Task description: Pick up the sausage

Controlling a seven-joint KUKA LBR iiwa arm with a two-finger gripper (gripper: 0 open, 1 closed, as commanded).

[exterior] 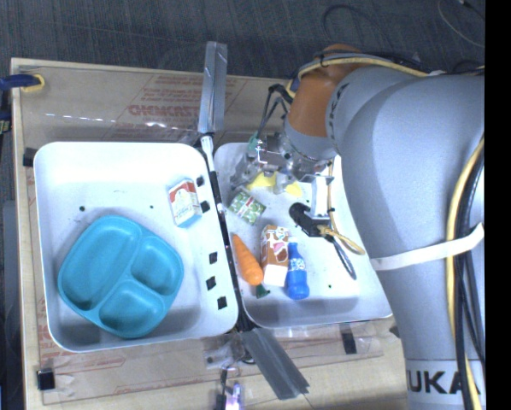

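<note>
Gripper [269, 162]: at the upper end of the right bin [368, 307], under the orange wrist band and low over the bin's contents. It is partly masked by its own hardware, so it cannot be told whether it is open or closed. Nothing can be seen held in it.

Immediately around the gripper: a yellow item [262, 180] just beneath it, and a green packet [247, 205] slightly below and to the left.

Sausage [275, 244]: identification is not certain. The likeliest candidate is the reddish-brown piece at mid-bin, lying between the carrot [249, 261] on its left and the blue bottle [296, 278] on its right, close to both. Its long axis appears to run roughly up-and-down in the frame.

Governing relation: the candidate lies below the gripper in the frame, toward the lower edge, with the green packet between them and offset left. In my judgement the next move is a travel down-frame, with the jaws closing across the short axis, left to right. The close neighbours are a risk.

Left bin [42, 229]: a blue tray [119, 273], not involved.
</note>
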